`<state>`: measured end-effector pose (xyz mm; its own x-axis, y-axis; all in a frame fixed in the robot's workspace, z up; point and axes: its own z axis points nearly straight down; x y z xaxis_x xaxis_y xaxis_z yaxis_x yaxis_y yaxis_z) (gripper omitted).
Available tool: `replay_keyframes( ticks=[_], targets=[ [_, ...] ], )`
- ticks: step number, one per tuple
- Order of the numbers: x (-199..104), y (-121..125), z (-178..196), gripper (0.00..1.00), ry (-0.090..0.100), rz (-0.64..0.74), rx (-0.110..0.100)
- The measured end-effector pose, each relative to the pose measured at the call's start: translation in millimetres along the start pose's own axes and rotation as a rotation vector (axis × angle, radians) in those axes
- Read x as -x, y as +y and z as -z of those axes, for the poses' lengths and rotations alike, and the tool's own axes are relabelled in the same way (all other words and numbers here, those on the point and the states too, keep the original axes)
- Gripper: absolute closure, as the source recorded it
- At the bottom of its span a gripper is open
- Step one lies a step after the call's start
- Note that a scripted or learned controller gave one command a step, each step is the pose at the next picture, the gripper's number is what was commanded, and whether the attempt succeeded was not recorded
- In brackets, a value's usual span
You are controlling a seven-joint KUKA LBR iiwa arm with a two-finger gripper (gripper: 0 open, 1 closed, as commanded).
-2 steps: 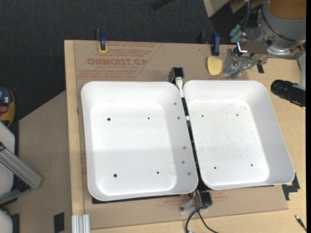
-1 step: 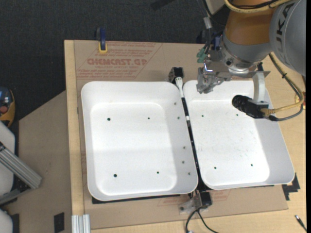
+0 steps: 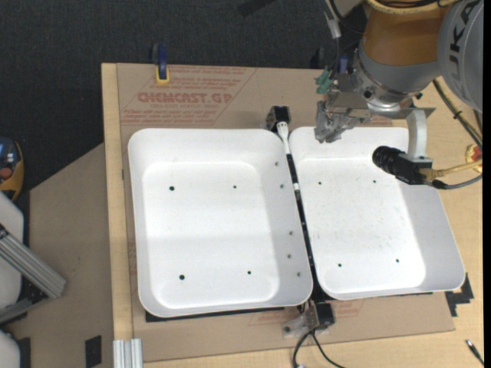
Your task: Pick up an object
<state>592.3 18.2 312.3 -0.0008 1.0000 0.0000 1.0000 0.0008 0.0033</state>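
One fixed camera looks down aslant on the bench (image 3: 115,205) and both bins (image 3: 153,167).

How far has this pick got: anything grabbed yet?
Nothing looks done: nothing shows between the fingers of the hand. In hand: it hangs over the far edge of the right bin. Left: the whole pick, though I see no loose object in that bin or the left bin.

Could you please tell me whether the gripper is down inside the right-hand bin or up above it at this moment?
Cannot tell for certain. The gripper sits over the far rim of the right bin; this single slanted view does not show its height.
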Motion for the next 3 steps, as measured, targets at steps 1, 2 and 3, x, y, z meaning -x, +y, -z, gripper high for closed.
replay_keyframes(
  ticks=[1,2,3],
  targets=[
    [-5.0,-26.2,17.5,1.0,0.001,0.0,-0.004],
    [4.0,-39.9,22.0,1.0,0.0,-0.002,-0.005],
    [17.0,-44.9,68.0,1.0,-0.001,-0.002,0.004]
  ],
)
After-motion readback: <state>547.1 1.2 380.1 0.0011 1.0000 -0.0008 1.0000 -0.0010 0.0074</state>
